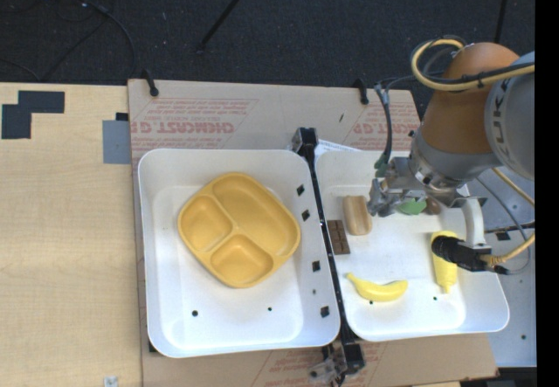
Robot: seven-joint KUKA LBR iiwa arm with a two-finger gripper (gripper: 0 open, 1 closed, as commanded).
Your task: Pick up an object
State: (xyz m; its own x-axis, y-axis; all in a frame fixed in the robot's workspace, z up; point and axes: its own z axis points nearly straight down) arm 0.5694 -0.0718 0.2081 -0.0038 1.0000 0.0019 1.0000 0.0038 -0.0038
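Camera view: gripper [382, 202] hangs beside a wooden block [356, 215].

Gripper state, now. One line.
Gripper: low in the right bin, next to the tan block; whether it holds anything cannot be told.

plate [238, 229] in left bin [166, 324], banana [378, 289] in right bin [489, 315]
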